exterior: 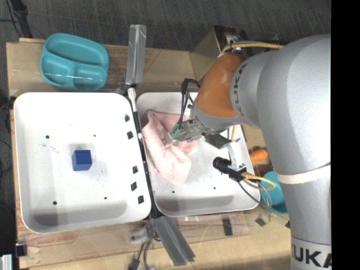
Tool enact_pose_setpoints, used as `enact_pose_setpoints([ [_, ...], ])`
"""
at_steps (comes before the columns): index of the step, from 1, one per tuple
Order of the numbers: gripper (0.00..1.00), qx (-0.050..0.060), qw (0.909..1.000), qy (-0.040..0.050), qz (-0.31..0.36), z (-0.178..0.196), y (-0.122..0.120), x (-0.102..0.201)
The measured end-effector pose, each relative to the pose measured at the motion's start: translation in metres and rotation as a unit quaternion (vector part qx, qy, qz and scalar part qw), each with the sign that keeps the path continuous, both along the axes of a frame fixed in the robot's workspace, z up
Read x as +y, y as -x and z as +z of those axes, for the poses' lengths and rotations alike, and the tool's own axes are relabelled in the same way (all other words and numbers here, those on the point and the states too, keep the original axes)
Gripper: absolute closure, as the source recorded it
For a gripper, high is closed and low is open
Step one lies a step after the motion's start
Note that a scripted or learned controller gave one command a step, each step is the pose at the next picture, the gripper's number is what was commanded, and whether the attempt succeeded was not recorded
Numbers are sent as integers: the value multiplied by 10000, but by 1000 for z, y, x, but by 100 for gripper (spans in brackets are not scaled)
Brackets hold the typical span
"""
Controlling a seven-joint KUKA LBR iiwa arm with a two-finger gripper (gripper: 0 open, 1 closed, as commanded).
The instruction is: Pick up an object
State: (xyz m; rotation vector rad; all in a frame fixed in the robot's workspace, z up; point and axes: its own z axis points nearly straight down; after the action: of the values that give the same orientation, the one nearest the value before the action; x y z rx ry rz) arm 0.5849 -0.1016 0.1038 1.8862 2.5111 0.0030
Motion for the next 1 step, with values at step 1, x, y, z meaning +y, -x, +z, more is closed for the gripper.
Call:
enact_pose_setpoints([
  [1,0,0,10000,5,-2,0,0,-1],
])
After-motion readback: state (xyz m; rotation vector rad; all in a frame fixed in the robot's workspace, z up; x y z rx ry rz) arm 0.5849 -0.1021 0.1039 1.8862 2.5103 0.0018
